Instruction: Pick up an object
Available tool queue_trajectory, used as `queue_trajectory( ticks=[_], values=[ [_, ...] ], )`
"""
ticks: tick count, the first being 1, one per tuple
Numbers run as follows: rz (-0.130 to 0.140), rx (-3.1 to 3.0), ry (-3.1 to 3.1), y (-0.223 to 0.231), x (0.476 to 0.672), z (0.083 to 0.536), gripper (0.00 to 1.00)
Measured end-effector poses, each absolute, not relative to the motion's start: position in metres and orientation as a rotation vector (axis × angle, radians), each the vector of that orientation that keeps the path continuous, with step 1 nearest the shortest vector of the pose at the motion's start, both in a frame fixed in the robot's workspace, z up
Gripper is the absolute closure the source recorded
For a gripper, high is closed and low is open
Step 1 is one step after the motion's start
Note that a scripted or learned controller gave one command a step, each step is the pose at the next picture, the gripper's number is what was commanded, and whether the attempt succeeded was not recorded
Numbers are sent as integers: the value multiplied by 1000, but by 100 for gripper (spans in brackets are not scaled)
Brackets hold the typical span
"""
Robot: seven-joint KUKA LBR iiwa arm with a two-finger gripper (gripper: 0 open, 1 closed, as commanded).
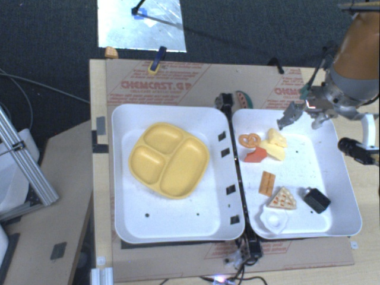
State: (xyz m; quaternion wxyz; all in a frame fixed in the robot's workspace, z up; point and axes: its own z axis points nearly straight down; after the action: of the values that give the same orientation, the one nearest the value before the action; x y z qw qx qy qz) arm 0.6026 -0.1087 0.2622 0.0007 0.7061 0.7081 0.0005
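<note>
One glossy yellow three-compartment plate (169, 159) fills the left bin (127, 218); the tool (301, 117), fingers spread, hovers above one knotted pretzel (249, 139) and pale cheese wedges (275, 145).

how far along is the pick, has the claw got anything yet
Nothing looks picked yet. The claw hangs at the right bin's far edge with nothing visible between its fingers. The pretzel, yellow pieces, red piece, cracker, waffle wedge and black block all lie in that bin. Left to do: come down, close on one and lift it.
</note>
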Motion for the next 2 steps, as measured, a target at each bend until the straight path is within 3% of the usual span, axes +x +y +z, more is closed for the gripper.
queue_trajectory(
  ticks=[1,2],
  values=[
    [-3,2224,2223,-127,584,193,0],
    [-4,2226,2226,-113,523,136,0]
  ],
)
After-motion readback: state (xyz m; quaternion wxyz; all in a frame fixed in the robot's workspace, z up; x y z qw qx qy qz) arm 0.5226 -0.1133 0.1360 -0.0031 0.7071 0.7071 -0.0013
